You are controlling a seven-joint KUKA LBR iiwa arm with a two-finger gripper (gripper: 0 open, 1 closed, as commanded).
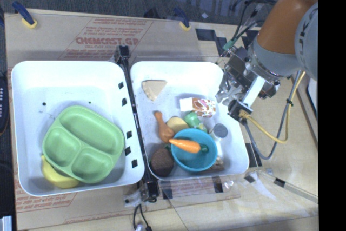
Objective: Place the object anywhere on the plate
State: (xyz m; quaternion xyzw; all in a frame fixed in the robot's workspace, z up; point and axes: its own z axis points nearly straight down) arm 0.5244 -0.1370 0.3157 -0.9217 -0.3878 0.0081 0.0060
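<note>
A green divided plate point(84, 142) lies in the left bin point(32, 78), resting partly on a yellow object point(54, 177). The right bin point(178, 70) holds several items: a bread slice point(153, 88), a drumstick point(161, 124), a carrot point(186, 145) lying in a blue bowl point(194, 158), a brown round item point(161, 162), a red-and-white packet point(199, 106), a green item point(193, 119) and a small grey can point(219, 131). My gripper point(227, 104) hovers over the right bin's right side, just right of the packet, open with nothing between its fingers.
A black divider point(131, 111) separates the two bins. The arm and its yellow cable point(270, 135) hang over the bench to the right of the right bin. Blue clamps point(24, 14) sit at the bench's far edge.
</note>
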